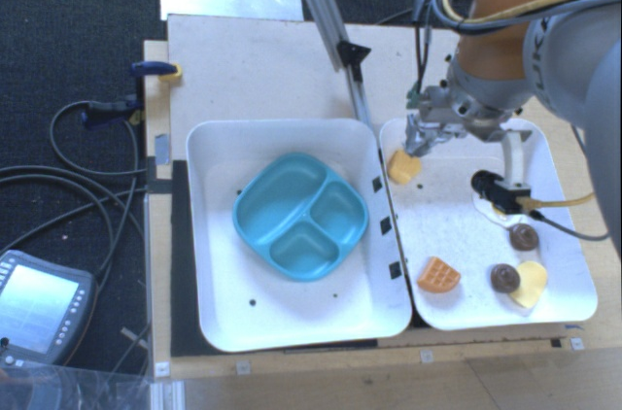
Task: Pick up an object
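The claw (pixel 420 142) hangs in the right bin (pixel 573 301), just above a yellow block (pixel 403 167). I cannot tell if it is open.

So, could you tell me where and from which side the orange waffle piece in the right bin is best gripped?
Probably from straight above, closing on the two straight edges of the waffle piece. It lies flat on the floor of the right bin, wedge-shaped with a rounded top, so there is nothing to grip from the side. It lies apart from the bin's left wall and from the brown disc, leaving the fingers room.
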Controlling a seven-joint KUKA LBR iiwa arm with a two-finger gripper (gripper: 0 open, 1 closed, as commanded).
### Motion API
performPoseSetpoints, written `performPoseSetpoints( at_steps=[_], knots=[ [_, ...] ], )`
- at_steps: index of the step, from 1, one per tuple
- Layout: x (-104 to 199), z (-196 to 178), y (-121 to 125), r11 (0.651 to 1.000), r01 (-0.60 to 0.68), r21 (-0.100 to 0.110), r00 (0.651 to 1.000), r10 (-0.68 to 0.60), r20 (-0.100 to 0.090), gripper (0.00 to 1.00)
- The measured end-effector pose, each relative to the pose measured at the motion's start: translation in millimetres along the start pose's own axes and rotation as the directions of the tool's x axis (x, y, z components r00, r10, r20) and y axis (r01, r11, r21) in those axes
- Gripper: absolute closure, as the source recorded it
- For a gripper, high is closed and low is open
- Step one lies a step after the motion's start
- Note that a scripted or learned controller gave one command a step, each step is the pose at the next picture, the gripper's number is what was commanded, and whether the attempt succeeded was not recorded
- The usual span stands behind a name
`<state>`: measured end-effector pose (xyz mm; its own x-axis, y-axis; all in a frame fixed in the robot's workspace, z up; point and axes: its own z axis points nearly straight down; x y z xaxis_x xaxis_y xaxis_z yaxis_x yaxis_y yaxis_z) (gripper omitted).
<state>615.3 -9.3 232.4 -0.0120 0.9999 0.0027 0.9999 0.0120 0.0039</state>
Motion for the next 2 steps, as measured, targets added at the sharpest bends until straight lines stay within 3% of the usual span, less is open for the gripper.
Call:
performPoseSetpoints(
  at_steps=[2],
  knots=[
    [107.9, 9.6, 24.1, 1.000, -0.001, 0.001, 1.000, 0.001, 0.000, 1.00]
  ],
)
